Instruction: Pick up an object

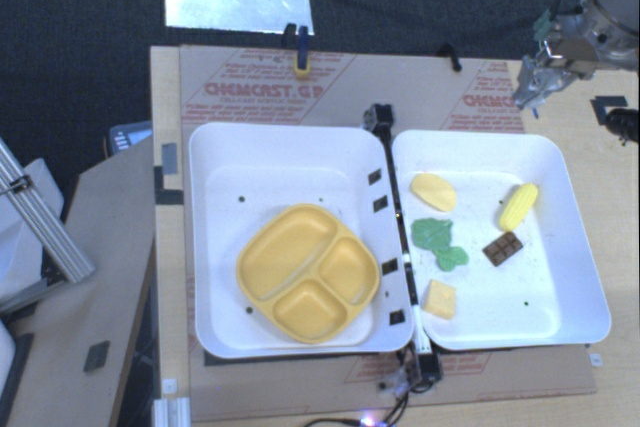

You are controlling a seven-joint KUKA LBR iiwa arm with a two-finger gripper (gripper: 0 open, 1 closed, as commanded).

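End effector (530, 93) above right bin's (575, 205) rim — arm cropped, fingers indistinct

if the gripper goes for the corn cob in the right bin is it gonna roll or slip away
Probably yes. The corn cob looks rounded and elongated, lying on its side on the smooth floor of the right bin, so a nudge could roll it sideways. It looks like glossy toy food, likely light, stiff and a bit slippery. Nothing touches it; the chocolate piece lies just below.

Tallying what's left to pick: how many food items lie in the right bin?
5, none seen hidden: pale slice upper left, corn upper right, green leaf left centre, chocolate below the corn, cheese wedge lower left.
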